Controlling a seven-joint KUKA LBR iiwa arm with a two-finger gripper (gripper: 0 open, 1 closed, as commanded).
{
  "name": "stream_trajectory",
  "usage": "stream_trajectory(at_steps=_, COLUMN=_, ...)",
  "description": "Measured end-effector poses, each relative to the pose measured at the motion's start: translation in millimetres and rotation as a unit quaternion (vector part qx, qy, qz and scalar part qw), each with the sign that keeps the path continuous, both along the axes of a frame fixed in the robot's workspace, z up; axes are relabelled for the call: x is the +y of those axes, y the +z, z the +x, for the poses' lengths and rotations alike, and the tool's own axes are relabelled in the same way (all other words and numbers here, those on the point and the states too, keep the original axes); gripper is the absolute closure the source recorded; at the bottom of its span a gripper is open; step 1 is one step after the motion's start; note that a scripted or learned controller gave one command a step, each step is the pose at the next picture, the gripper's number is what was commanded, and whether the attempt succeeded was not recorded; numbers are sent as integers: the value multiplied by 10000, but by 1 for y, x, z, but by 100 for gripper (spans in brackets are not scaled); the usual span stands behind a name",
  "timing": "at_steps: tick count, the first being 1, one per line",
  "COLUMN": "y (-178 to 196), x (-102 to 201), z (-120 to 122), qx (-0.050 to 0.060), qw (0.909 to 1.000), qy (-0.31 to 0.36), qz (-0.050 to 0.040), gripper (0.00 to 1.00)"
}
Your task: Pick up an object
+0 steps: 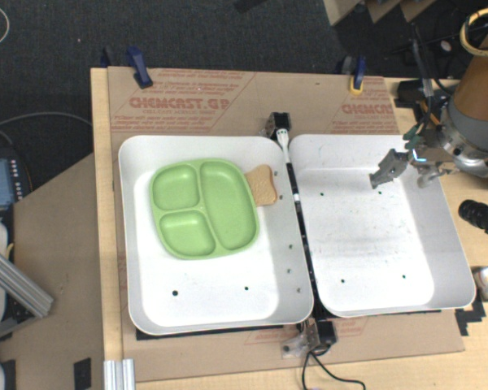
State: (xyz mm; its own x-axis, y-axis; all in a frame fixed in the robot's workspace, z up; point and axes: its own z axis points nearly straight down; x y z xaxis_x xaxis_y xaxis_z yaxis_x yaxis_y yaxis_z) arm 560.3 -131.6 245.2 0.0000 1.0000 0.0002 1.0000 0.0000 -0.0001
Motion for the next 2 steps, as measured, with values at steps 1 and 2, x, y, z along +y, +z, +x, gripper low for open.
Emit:
stream_trajectory(at_steps=1, y=176, x=41, z=-10, qx=-109, qw=9999, qy=29, qz=-11, gripper=0)
stream_trajectory(at_steps=2, y=300, x=-12, z=-68, qx=-95, qw=9999, qy=-34, qz=-31, gripper=0)
